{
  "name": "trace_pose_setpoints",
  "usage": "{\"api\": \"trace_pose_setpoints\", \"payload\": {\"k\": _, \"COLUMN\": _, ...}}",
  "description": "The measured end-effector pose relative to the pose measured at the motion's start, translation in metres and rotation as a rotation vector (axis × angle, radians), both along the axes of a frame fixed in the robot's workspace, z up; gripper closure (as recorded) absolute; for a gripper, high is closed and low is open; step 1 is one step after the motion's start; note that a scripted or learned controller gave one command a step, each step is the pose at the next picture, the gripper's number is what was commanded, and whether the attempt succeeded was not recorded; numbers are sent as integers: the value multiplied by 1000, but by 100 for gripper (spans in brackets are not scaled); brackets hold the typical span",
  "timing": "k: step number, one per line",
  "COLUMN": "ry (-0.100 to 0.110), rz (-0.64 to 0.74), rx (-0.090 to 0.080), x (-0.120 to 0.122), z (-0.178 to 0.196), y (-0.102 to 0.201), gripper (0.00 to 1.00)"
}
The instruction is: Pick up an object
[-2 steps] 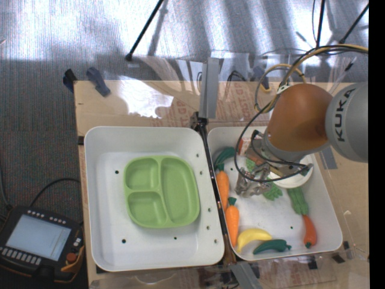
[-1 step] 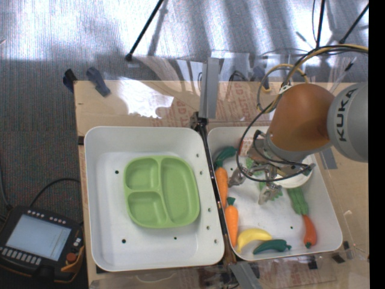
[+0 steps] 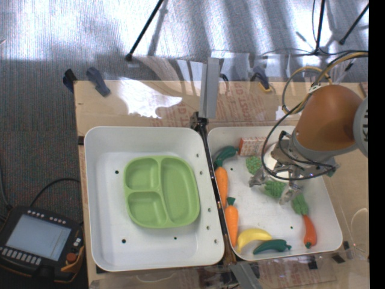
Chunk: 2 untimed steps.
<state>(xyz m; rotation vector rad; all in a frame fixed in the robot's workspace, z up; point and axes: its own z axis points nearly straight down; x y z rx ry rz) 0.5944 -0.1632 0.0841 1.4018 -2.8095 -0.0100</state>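
Robotics lab. Plywood counter [image 3: 150, 104] bearing two shallow white plastic bins [image 3: 96, 161], on grey carpet. Black tripod legs [image 3: 147, 23] and handheld teach pendant with screen [image 3: 39, 239] alongside.

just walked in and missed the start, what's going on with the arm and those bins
The arm's gripper is down in the right bin, over a green leafy toy vegetable among the toy food there: carrots, a banana and a green pepper. Nothing is clearly lifted yet. The left bin holds a green divided plate, untouched.
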Motion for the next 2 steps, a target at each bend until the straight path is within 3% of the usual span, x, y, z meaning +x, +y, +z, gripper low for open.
{"api": "trace_pose_setpoints", "payload": {"k": 1, "ry": 3, "rz": 2, "rx": 5, "x": 0, "z": 7, "y": 3, "gripper": 100}}
{"api": "trace_pose_setpoints", "payload": {"k": 2, "ry": 3, "rz": 3, "rx": 5, "x": 0, "z": 7, "y": 3, "gripper": 0}}
